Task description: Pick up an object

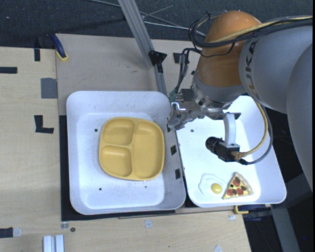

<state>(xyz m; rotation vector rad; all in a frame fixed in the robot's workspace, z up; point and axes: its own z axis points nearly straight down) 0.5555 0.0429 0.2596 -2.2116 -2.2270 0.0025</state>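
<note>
Pizza slice toy (pixel 237 186) and fried egg toy (pixel 210 185) lie at the right bin's (pixel 273 185) near edge; a yellow divided plate (pixel 132 148) fills the left bin (pixel 84 140). Beyond, the arm's tool (pixel 179 114) hovers over the bins' divide, its finger state unclear.

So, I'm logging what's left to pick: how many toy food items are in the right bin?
2: a fried egg and a pizza slice, side by side at the right bin's near edge. The arm covers the bin's far part, so more may be hidden.
</note>
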